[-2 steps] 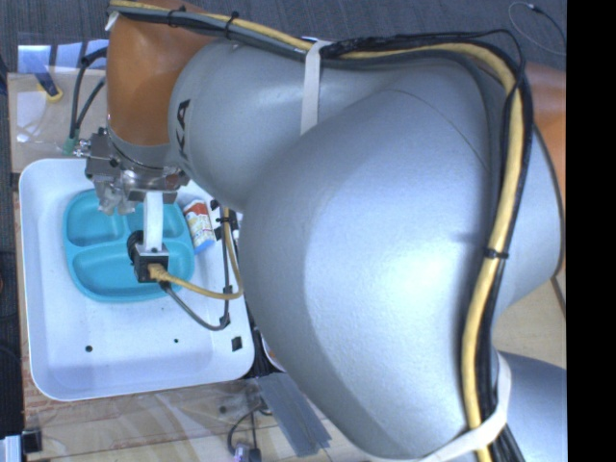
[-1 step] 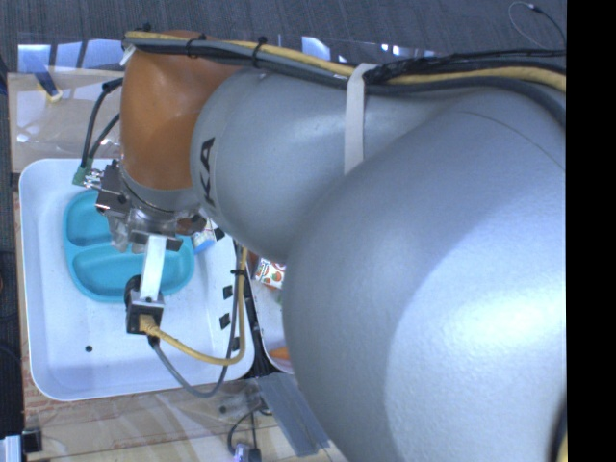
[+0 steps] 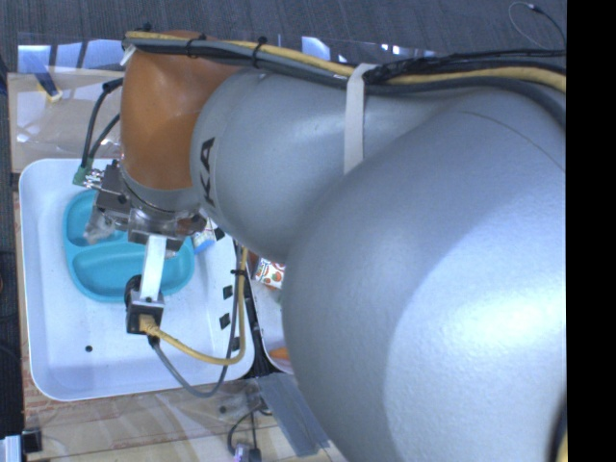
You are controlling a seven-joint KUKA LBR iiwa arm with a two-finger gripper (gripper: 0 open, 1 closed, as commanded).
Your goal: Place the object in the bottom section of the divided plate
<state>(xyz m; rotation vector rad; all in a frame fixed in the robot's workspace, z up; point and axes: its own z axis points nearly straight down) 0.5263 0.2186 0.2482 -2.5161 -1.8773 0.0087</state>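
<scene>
While my grey arm (image 3: 404,258) filled most of the camera view from the right, my orange wrist band (image 3: 164,114) sat over the left white bin (image 3: 58,373), and my gripper (image 3: 130,221) hung below it, directly above the blue divided plate (image 3: 106,277). I could not tell how my jaws stood, because my own wrist and mounting hid them, and I could not tell whether anything was held between them. The plate lay in the upper half of that bin, toward its left wall, with its lower section showing just beneath my wrist. A white bracket with a small black box (image 3: 142,314) reached down across the plate's right edge, and a yellow cable (image 3: 197,356) looped from it over the bin floor. The object I was meant to place was hidden from this view. To the right of the bin's wall, a white and orange item (image 3: 269,274) peeked out under my arm in the neighbouring bin.
</scene>
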